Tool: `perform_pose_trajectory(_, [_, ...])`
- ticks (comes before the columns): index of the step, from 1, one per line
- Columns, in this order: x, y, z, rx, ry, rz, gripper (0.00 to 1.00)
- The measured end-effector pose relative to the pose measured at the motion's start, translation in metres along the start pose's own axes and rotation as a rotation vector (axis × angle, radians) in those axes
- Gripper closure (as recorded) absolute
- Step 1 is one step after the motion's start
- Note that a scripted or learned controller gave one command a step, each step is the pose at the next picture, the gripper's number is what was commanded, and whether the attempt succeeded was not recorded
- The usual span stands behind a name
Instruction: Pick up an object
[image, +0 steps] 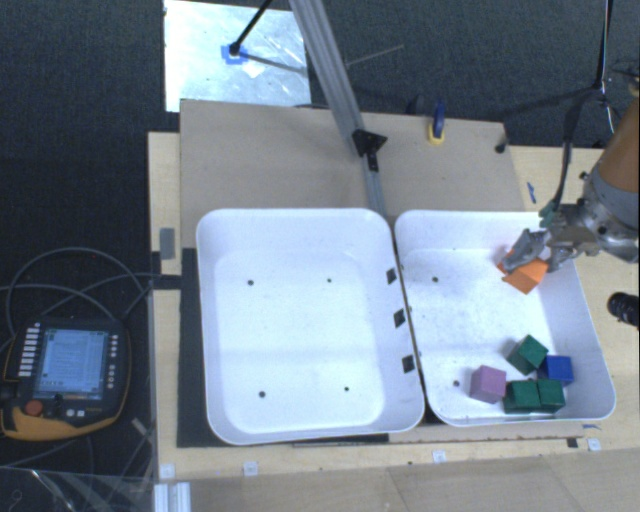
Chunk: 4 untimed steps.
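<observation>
An orange block (526, 276) sits at the upper right of the right bin (440, 300), close to its right wall. My gripper (537, 253) comes in from the right and is directly over this block. Its grey fingers (519, 251) are shut on the orange block, which shows between and just below them. Towards the bin's front right corner lie a purple block (488, 383), a tilted green block (527, 352), a blue block (557, 369) and two more green blocks (534, 396) side by side.
The left bin (230, 240) stands beside the right one, with black clips along the shared wall. A grey pole (335, 75) slants across the back of the bench. A teach pendant (65, 375) lies on the floor to the left.
</observation>
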<state>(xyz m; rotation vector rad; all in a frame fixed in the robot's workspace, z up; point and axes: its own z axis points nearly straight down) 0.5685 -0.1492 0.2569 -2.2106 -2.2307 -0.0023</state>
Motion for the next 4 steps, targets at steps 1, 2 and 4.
perform_pose_trajectory(1, [0.062,-0.013,0.005,0.000,0.001,-0.002,1.00])
perform_pose_trajectory(2, [0.109,-0.023,0.001,0.000,0.001,-0.001,1.00])
perform_pose_trajectory(4, [0.223,-0.043,0.002,0.000,0.001,-0.002,1.00])
